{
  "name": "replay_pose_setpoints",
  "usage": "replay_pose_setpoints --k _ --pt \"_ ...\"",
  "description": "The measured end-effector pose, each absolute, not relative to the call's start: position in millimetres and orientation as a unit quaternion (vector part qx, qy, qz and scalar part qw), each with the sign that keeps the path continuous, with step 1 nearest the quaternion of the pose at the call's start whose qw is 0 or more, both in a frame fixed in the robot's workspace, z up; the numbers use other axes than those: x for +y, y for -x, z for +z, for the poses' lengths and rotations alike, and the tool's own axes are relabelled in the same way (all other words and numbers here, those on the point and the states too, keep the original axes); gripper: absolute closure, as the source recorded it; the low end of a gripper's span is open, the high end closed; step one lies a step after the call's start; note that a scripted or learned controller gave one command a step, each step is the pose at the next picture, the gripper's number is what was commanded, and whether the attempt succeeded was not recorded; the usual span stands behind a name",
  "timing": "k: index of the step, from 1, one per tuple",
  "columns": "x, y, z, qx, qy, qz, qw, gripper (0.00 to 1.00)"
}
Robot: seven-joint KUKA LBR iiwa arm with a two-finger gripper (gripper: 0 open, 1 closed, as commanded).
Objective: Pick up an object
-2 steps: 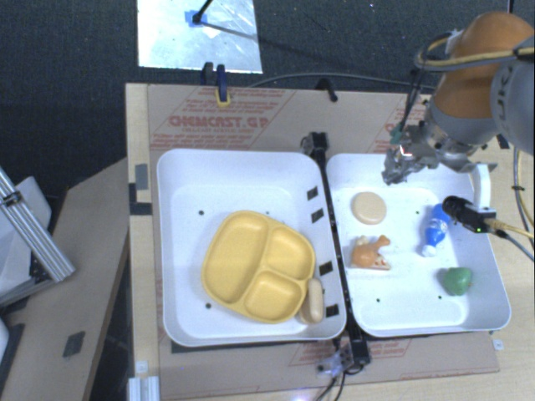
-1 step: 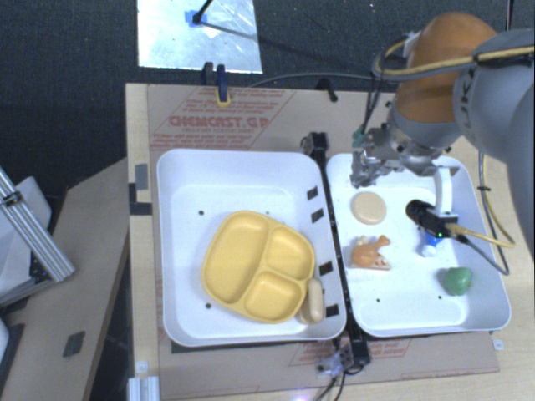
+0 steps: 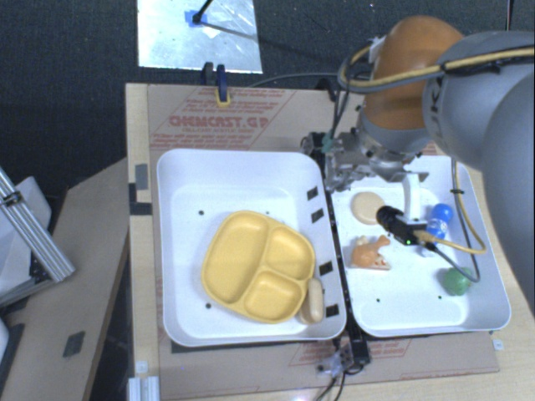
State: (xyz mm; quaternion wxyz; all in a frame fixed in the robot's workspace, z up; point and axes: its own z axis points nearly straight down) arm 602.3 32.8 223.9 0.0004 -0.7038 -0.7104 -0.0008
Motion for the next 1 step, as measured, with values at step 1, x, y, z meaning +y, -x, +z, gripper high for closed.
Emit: replay_pose_setpoints --k 1 --pt "83.4 -603.6 234.1 -0.711 0.704 -0.0014 0.0 1.0"
